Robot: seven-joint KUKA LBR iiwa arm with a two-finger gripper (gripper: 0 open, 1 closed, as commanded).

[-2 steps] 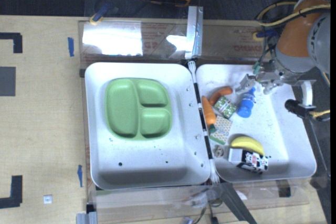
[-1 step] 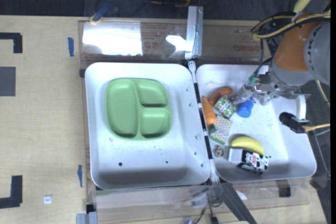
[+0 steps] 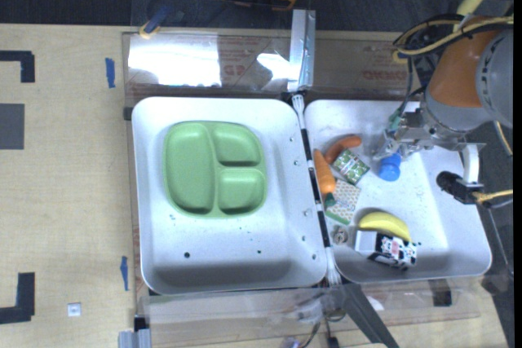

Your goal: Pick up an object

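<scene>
Lying nearest in the right bin (image 3: pixel 457 257), a black-and-white object (image 3: pixel 395 250) is too small to identify, just beside a banana (image 3: pixel 385 222). Farther back, the jaws (image 3: pixel 397 144) hang over a blue object (image 3: pixel 390 169); their spread cannot be told. A green tray (image 3: pixel 215 167) sits in the left bin (image 3: pixel 163 257) on the tan counter (image 3: pixel 57 175).

Green tray (image 3: pixel 215 167) in left bin (image 3: pixel 155 122), banana (image 3: pixel 384 222) in right bin (image 3: pixel 436 208)
</scene>
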